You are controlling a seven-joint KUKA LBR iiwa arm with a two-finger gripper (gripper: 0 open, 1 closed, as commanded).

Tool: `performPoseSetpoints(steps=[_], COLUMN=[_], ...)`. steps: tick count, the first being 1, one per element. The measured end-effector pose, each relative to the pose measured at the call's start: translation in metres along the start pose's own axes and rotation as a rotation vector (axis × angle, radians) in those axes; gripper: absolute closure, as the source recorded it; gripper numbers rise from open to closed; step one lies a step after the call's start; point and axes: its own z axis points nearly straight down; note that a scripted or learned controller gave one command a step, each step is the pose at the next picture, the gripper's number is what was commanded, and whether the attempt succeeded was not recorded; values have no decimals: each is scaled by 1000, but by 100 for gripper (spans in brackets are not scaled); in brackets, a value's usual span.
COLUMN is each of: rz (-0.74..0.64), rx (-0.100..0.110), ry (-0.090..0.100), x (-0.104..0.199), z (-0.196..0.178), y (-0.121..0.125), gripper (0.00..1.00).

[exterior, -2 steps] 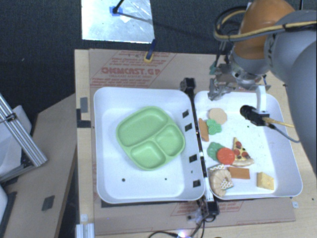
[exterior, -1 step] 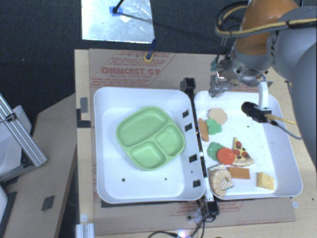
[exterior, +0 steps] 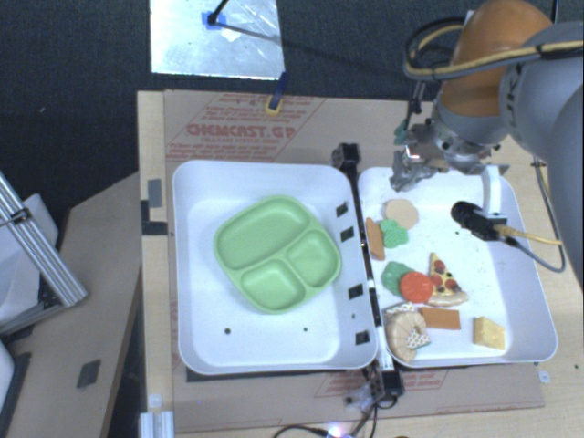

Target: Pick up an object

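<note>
Hand [exterior: 408,173]: hovers over right bin's [exterior: 529,272] far-left corner; finger state cannot be told.
Round tan cookie [exterior: 401,213]: just beneath, apart.

From my remote view I see a dark speckled carpet floor [exterior: 73,53] behind the light wooden bench [exterior: 100,235]. A flattened brown cardboard sheet with red print [exterior: 242,126] covers the bench top. A shiny silver foil square [exterior: 214,26] lies on the carpet. Aluminium framing rails [exterior: 32,254] cross the left edge.
</note>
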Motion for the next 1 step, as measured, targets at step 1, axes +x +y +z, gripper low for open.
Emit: performPoseSetpoints(steps=[1], rz=[-4], rx=[-2], ry=[0], x=[7], z=[9], y=[11], gripper=[100])
